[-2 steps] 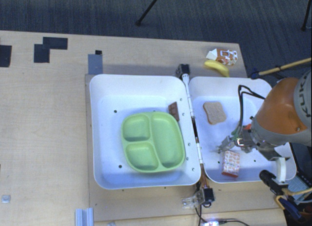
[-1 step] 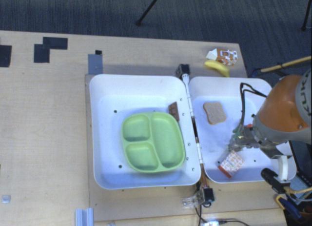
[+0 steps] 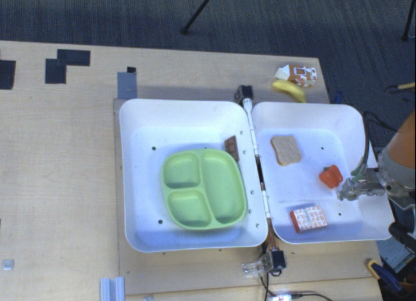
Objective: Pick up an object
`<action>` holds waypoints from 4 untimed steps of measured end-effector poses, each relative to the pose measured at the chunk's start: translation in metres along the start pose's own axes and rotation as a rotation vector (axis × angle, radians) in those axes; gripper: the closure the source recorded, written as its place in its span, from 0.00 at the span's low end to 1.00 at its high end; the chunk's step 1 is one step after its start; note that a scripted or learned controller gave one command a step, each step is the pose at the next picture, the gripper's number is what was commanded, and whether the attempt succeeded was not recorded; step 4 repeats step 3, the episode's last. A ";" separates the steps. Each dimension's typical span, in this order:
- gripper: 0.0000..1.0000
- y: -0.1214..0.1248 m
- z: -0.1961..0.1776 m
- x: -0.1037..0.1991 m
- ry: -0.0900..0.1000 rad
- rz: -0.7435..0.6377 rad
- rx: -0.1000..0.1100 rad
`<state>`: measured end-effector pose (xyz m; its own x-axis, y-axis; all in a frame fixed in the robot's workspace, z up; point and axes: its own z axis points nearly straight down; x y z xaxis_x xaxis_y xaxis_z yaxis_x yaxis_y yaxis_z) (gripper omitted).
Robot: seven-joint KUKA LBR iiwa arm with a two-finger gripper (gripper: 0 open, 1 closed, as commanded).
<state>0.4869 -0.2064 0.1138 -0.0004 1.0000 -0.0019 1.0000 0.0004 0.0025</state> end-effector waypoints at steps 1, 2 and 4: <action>0.00 0.000 0.000 0.001 0.001 -0.002 0.000; 1.00 0.002 -0.010 0.002 0.001 -0.003 -0.003; 1.00 0.067 -0.075 0.001 0.000 -0.005 -0.004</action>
